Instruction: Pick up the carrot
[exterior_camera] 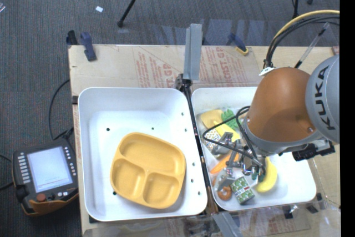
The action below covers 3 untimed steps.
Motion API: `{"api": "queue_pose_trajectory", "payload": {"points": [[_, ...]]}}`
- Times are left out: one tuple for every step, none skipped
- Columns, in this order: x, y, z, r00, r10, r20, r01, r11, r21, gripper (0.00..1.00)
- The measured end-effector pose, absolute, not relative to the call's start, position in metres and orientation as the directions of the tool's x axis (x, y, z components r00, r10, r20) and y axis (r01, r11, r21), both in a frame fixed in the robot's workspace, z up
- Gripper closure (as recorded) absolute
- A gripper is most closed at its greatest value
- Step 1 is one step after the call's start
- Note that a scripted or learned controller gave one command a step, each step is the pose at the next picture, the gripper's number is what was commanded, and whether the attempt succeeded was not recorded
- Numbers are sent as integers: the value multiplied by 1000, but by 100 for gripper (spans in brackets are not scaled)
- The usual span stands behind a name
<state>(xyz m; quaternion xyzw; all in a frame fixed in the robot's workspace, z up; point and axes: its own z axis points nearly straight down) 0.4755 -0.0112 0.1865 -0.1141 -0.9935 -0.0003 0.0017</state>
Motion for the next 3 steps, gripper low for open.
{"api": "queue_pose_trajectory", "payload": {"points": [[475, -28, 186, -825, 565, 3, 565, 825, -2, 0], [476, -2, 186, -741, 671, 1, 671, 741, -1, 0], [503, -12, 185, -385, 923, 1, 923, 385, -5, 0]]}}
